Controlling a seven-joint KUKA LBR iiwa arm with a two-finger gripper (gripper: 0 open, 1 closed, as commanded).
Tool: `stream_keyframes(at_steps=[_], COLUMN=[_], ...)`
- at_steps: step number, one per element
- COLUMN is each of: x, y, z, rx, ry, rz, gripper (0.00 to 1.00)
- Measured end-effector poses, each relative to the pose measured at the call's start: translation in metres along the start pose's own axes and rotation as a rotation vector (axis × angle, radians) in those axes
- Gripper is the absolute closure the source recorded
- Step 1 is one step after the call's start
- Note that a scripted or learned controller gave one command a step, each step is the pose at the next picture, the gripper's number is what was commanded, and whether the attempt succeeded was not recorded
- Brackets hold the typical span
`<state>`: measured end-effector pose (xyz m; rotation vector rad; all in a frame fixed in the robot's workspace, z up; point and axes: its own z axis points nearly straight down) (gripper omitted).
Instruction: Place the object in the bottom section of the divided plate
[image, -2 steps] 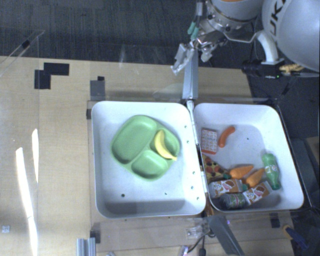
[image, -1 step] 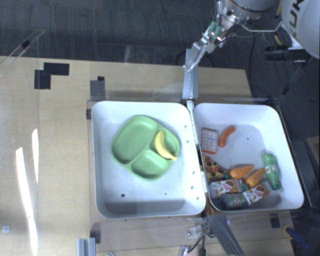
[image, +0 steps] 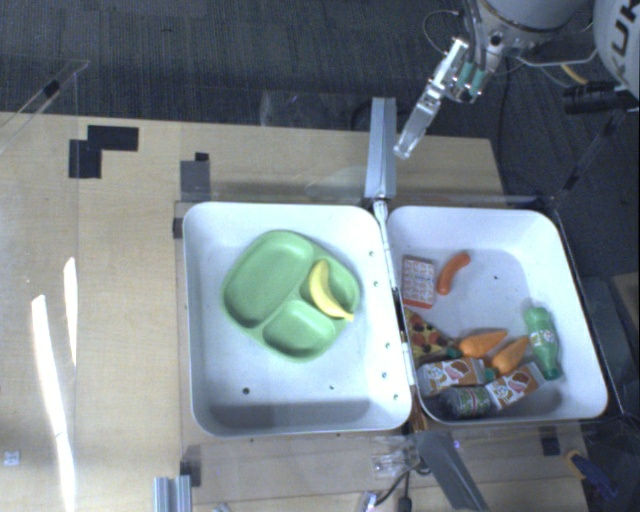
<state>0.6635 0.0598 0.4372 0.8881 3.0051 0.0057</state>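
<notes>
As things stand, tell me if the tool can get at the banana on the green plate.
Probably yes. The banana lies uncovered on the green divided plate with nothing over it, and the tool hangs above the bench beyond the bins, so a descent into the left bin looks unobstructed.

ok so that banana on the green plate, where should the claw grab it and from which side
Probably the banana's thick middle, coming straight down from above. It lies flat in the right section of the divided plate, curving along its length, so closing across the narrow width at mid-curve looks steadiest. The plate's ridges beside it argue against a sideways approach.
</notes>
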Motion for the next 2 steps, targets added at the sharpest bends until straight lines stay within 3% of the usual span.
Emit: stream_keyframes(at_steps=[1,2], x=[-0.003,-0.026], y=[-0.010,-0.060], z=[0.000,-0.001], rx=[-0.001,-0.001], ry=[-0.001,-0.002], rz=[-0.238,-0.648], gripper=[0.00,0.00])
